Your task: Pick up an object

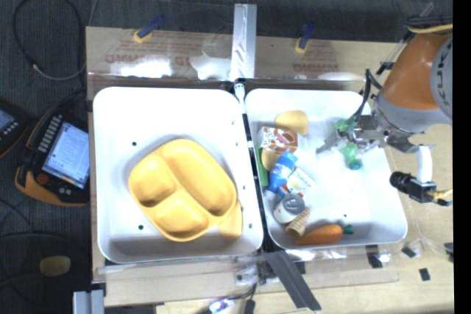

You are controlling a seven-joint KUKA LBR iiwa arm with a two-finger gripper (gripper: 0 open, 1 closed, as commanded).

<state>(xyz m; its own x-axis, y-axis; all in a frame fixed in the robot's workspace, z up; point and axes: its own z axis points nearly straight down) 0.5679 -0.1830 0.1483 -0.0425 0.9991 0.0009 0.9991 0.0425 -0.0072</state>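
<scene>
1. Nearest the camera, along the front wall of the right bin [383, 228], an orange carrot-shaped toy [320, 234] is seen lying on its side, with a small green tip at its right end.
2. Just left of the carrot, a brown cone-like piece [296, 223] and a round grey-and-white item [288, 207] are found touching one another.
3. Further back, a cluster is formed by a blue-and-white packet [285, 168], a red-and-white printed packet [277, 137] and a yellow rounded item [292, 120], all kept to the left half of the right bin.
4. A small green object [352, 156] is seen in the back right part of the right bin, apart from the cluster; it looks glossy and slim, with a darker rounded lower end.
5. The claw [353, 137] is positioned directly over this green object, and grey metal parts are seen on both sides of it; whether the object is actually gripped, or how far the claw is opened, cannot be told.
6. The grey arm with its orange band [412, 73] is seen reaching in from the right.
7. The left bin [118, 114] is occupied by a yellow compartment tray [182, 189], divided into three hollows and set slightly askew.
8. Both bins are carried side by side on the desk [184, 48].
</scene>
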